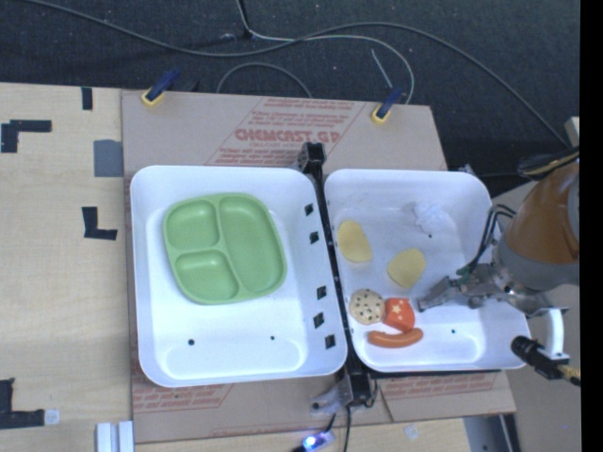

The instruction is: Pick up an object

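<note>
The right bin [471, 191] holds several food toys. Two pale yellow pieces lie in it, one [354, 241] near the left wall and one [407, 267] at the middle. A speckled cookie [366, 306], a red piece [399, 314] and an orange-red sausage [395, 338] sit together toward the front. A small white crumpled thing [431, 217] lies at the back. My gripper [429, 299] reaches in low from the right, just right of the red piece and below the middle yellow piece. Nothing visible is held in it.
The left bin [151, 252] bears a green divided plate [224, 248]. A black divider with clips [325, 262] runs between the bins. The arm's orange and grey wrist [546, 238] hangs over the right bin's right wall. Cables cross the dark floor at the back.
</note>
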Action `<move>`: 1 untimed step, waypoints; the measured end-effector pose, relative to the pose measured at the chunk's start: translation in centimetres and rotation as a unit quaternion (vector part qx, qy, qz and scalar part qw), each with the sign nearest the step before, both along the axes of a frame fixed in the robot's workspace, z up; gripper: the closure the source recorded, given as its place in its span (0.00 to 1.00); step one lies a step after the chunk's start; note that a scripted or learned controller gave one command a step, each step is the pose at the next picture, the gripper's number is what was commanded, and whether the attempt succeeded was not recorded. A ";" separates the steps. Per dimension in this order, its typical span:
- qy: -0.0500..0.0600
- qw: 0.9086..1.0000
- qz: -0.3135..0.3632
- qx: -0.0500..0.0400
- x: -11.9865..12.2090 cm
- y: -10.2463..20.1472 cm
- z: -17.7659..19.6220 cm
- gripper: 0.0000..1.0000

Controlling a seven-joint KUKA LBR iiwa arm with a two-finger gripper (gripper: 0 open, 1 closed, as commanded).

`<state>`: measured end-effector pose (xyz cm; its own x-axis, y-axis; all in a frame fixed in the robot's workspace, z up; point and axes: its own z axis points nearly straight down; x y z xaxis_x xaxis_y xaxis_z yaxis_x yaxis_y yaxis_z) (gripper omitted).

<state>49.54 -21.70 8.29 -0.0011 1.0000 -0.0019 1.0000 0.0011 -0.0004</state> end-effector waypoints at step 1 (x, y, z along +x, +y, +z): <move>-0.002 1.000 0.000 -0.001 0.1 -0.1 1.4 1.00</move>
<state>49.64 -21.80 9.65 -0.0008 1.0000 -0.0044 1.0000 0.0008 0.0030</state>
